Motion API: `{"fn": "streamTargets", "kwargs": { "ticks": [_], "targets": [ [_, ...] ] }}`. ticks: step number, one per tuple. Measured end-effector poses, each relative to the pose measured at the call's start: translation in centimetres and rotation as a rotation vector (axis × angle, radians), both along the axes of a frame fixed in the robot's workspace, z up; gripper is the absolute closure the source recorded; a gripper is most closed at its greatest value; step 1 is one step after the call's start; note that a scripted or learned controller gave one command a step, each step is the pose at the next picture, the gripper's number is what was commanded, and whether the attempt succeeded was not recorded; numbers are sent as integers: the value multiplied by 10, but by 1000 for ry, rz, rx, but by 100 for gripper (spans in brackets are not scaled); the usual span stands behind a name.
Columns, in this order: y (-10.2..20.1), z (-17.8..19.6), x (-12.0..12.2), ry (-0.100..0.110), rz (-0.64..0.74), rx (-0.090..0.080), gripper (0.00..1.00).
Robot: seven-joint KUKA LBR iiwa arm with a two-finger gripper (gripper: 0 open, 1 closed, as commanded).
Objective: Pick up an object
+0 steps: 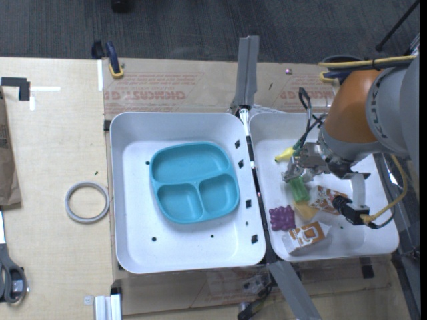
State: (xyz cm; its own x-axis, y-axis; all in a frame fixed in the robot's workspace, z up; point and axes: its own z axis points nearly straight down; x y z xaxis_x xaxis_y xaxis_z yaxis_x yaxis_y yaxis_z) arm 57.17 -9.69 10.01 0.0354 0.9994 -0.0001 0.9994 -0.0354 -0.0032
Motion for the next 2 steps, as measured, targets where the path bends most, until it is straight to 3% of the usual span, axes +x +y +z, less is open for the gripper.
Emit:
{"fn": "streamTargets", "kwargs": {
  "ticks": [1, 2],
  "targets": [
    [-2, 9, 0, 1, -5, 0, 100],
    [54, 91, 28, -1, -52, -1, 100]
  ]
}}
